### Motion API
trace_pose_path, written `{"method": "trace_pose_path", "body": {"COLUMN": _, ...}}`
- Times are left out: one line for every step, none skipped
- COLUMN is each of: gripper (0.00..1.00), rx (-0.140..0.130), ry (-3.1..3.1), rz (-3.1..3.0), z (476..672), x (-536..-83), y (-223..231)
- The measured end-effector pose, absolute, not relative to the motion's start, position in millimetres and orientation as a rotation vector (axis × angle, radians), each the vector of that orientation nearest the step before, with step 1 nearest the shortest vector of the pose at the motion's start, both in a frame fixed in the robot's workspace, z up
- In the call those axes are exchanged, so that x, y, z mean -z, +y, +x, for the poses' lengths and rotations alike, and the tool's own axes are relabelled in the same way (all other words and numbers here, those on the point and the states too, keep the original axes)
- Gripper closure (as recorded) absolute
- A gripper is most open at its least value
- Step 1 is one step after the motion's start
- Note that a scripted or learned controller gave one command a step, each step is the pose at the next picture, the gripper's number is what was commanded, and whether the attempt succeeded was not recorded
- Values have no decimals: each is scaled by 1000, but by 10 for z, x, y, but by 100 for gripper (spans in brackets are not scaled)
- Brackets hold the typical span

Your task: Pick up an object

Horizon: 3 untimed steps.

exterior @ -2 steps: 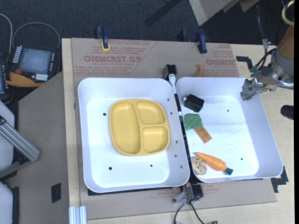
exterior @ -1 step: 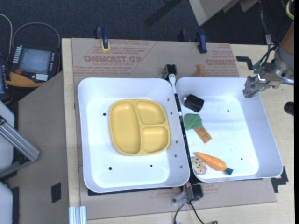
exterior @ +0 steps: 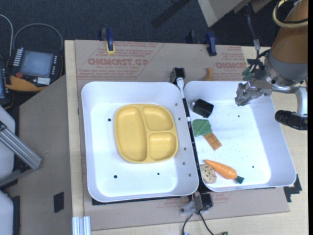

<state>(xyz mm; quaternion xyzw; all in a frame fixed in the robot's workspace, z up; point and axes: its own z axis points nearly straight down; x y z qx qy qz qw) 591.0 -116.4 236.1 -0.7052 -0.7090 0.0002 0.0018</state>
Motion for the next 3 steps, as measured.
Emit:
{"method": "trace_pose_path", "body": {"gripper": 100, "rx": -1, "ry": -2224, "rz": -2213, "z": 5836, "x": -2289, "y": -693}}
{"method": "trace_pose_path", "body": {"gripper": 100, "rx": 0, "ry": -2225, "rz": -2212, "z": 5749, "x": -2336, "y": -124}}
{"method": "trace_pose_path", "body": {"gripper": 100, "rx": -4, "ry": -2224, "rz": -2212, "z": 5781, "x": -2208, "y": 402}}
